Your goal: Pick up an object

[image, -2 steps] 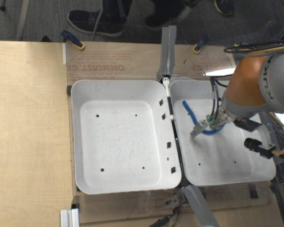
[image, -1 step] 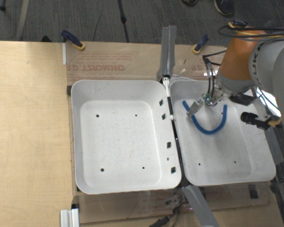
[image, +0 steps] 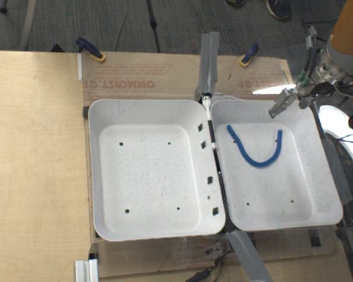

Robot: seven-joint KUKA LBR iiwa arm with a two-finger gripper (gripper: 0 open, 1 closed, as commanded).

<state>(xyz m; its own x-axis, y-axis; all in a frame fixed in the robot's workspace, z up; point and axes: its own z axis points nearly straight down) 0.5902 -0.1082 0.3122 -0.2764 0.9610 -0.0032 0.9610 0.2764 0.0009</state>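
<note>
In the right shallow white plastic bin (image: 317, 204), a curved blue flexible cord (image: 256, 157) lies flat, upper-middle. Gripper (image: 277, 109) hangs over the far rim, off the cord; grip state unreadable. Risk: thin, low cord slips between closing fingers.

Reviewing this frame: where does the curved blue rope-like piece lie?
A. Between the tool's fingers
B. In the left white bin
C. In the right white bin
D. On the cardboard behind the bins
C: the curved blue rope-like piece lies as a U on the floor of the right white bin, apart from the tool near that bin's far rim.
</note>
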